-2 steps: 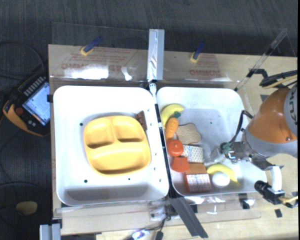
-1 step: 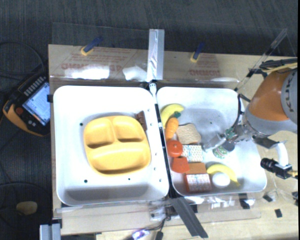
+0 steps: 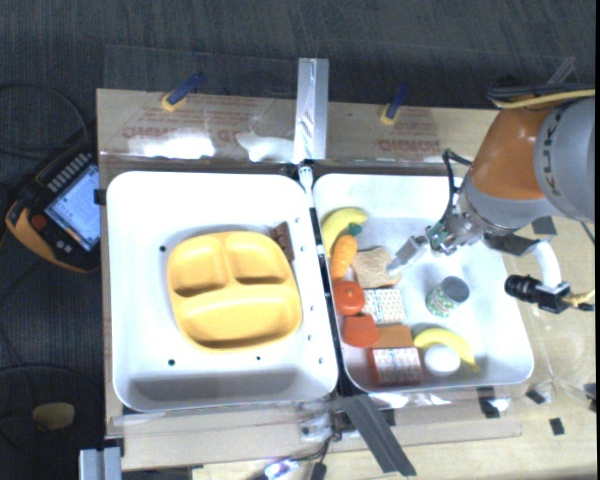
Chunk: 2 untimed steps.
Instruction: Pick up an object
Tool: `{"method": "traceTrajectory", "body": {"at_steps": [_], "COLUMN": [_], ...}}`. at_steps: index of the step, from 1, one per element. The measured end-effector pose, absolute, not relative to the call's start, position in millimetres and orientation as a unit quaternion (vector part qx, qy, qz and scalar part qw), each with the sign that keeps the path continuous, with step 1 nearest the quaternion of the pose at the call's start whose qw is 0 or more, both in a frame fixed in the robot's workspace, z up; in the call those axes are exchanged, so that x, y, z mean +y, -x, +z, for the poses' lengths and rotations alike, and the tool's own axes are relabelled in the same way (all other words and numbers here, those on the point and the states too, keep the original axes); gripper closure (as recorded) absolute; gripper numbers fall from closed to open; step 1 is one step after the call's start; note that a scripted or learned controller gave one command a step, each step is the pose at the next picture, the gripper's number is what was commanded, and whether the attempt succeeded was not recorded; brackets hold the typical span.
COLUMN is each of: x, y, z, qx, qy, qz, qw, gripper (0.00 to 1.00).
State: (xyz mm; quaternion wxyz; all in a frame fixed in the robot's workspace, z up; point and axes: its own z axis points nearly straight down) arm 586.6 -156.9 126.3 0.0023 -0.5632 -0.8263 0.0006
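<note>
The right bin (image 3: 500,363) holds several toy foods. A yellow banana (image 3: 340,221) lies at its far left corner, with an orange carrot (image 3: 343,255) beside it and a tan bread slice (image 3: 372,264) next to that. Below them sit a red tomato (image 3: 349,296), a checkered packet (image 3: 384,304), a red block (image 3: 359,329) and a reddish box (image 3: 396,366). A small grey can (image 3: 446,296) stands mid-bin. A second banana (image 3: 446,340) curves over a white egg (image 3: 442,359). My gripper (image 3: 408,255) hangs low in the bin, just right of the bread slice, pointing toward it.
The left bin (image 3: 140,368) carries a yellow divided plate (image 3: 234,287) and a small brown piece (image 3: 282,236) by the dividing wall. The grey arm with its orange band (image 3: 510,163) crosses the right bin's far right corner. A black fitting (image 3: 528,288) sticks out over the right rim.
</note>
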Motion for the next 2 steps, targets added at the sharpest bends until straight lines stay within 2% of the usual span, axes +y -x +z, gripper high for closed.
{"method": "traceTrajectory", "body": {"at_steps": [1,2], "x": [-189.8,-224.1], "y": [-668.0,-627.8], "z": [291.7,155.9], "qx": [-0.751,-0.703], "qy": [0.66,0.711], "qz": [0.003,0.0033], "qw": [0.0,0.001], "gripper": [0.0,0.0]}}
